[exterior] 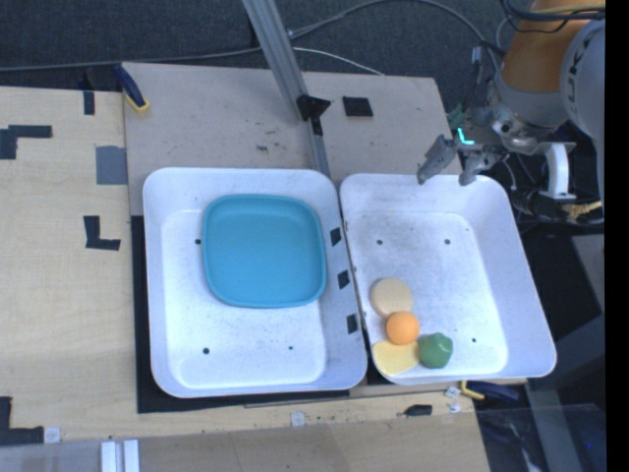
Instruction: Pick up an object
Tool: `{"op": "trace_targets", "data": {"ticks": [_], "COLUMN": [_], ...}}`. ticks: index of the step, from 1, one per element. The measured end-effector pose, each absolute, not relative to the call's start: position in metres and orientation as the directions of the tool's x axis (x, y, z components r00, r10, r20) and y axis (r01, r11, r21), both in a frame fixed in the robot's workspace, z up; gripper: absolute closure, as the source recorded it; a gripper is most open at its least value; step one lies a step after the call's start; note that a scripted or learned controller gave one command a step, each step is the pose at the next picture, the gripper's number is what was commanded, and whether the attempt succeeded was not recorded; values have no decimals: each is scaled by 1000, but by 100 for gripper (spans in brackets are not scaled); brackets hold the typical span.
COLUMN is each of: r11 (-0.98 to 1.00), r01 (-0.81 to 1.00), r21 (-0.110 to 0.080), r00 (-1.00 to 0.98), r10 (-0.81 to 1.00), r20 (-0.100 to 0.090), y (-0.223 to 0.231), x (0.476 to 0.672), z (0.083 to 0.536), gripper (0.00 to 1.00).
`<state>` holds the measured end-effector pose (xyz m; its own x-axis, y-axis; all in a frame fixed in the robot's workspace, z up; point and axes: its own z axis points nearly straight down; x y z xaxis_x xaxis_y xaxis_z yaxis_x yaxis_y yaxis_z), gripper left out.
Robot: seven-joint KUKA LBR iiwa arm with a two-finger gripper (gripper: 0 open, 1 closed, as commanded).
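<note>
My gripper (451, 164) hangs over the far rim of the right bin (491, 254), its two fingers spread apart with nothing between them. At the bin's near left corner lie a beige round piece (391, 295), an orange ball (402, 327), a yellow piece (393, 359) and a green piece (434, 349), packed close together. They lie well toward the front of the bin from the gripper.
The left bin (177, 293) holds a blue square plate (263, 250). A slanted metal post (285, 62) rises behind the gap between the bins. Cables run along the right side by the arm (541, 57).
</note>
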<state>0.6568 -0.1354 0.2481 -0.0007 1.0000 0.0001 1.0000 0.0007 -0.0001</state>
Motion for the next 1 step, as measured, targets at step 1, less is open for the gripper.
{"op": "trace_targets", "data": {"ticks": [1], "r11": [1], "r01": [1000], "r21": [0], "r00": [-1], "r10": [1000], "r20": [0], "y": [-135], "x": [657], "z": [248], "gripper": [0]}}
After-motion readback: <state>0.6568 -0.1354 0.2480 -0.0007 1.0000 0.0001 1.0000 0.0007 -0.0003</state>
